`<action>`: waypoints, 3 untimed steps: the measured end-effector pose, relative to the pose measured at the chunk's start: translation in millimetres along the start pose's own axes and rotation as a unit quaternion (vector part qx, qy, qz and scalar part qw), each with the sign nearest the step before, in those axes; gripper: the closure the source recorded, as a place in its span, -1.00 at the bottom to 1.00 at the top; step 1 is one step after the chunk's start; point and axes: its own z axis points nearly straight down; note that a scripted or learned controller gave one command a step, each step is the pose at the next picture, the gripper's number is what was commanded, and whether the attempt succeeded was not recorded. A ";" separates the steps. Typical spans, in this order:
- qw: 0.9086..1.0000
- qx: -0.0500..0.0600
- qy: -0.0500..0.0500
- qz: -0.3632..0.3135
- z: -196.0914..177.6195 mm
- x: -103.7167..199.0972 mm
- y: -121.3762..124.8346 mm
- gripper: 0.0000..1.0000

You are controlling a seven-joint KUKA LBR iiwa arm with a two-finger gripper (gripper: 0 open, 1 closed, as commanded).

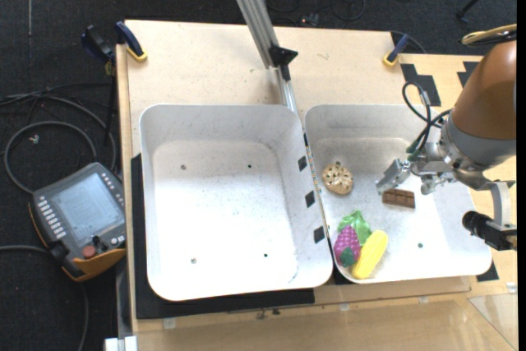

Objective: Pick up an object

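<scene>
Right bin [460,259], right half of frame: cookie [337,177] near its left wall; brown chocolate bar [399,198] mid-bin; purple grapes [346,242] (green leaves attached) touching yellow corn [371,253] at lower left corner. Gripper [403,175] just above the bar, finger spread not discernible. Left bin [164,201] alongside.

In the right bin [329,123], the gripper [408,177] hovers beside a brown chocolate bar [399,198], apparently not touching it. A cookie [337,177] lies at its nine o'clock; purple grapes [346,241] and yellow corn [371,253] at seven.
</scene>
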 end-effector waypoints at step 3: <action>1.000 -0.005 0.000 0.000 76.3 8.0 3.7 1.00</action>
